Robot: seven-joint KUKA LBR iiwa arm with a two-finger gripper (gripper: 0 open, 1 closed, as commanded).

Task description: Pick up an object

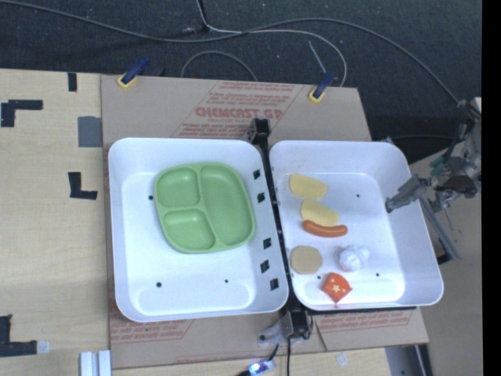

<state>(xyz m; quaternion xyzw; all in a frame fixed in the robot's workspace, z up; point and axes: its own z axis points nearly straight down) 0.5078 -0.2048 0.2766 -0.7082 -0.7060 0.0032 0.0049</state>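
My gripper: at the right rim of the right bin, about midway along that edge, reaching in from outside. A dark fingertip lies just over the rim; whether I am clenched or released I cannot tell, the view being too small and blurred there. Nothing is visible in my grasp, and I touch none of the items.

Right bin, contents, 6 items, all clustered in its left half and well apart from my gripper:
1. Yellow piece, nearest the far-left corner.
2. Second yellow piece, just in front of the first.
3. Red-orange sausage, lying crosswise, touching the front edge of the second yellow piece.
4. Tan round disc, by the left wall, toward the near edge.
5. White lumpy object, right of the disc; the item nearest to me, yet apart.
6. Red block with a pale mark, at the near edge.

Left bin, contents, 1 item: green divided plate with 3 compartments, lying flat in the far half.

Both bins stand on a cardboard sheet held by 2 yellow-and-blue clamps at its far edge.
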